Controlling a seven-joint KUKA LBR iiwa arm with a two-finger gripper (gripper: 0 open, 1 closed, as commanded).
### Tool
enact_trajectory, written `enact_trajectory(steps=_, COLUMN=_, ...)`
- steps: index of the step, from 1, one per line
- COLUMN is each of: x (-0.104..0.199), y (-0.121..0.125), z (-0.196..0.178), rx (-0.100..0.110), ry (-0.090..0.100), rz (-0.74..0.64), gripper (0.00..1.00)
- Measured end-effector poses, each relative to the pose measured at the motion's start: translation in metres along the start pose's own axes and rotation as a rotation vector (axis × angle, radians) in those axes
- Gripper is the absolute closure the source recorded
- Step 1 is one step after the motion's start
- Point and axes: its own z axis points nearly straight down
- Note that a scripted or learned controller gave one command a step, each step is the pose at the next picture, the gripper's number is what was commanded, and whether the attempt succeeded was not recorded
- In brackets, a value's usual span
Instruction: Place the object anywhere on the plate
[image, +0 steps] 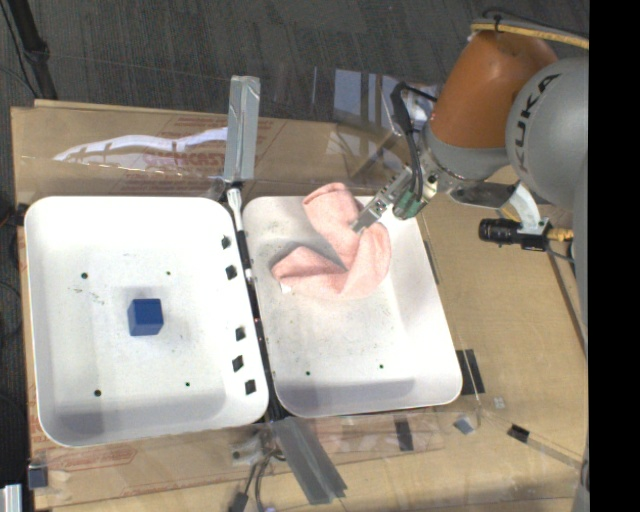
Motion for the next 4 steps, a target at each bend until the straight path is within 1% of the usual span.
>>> enact_trajectory(steps=2, x=0.072, y=0.078, z=-0.008, rx=0.0, ry=0.0, rz=-0.81, gripper=1.0)
enact_trajectory(steps=3, x=0.117, y=0.113, z=-0.012, rx=0.001, ry=0.0, rz=-0.835, gripper=1.0)
enact_trajectory(steps=4, x=0.158, y=0.14, z=0.004, rx=0.0, ry=-0.003, rz=-0.835, gripper=1.0)
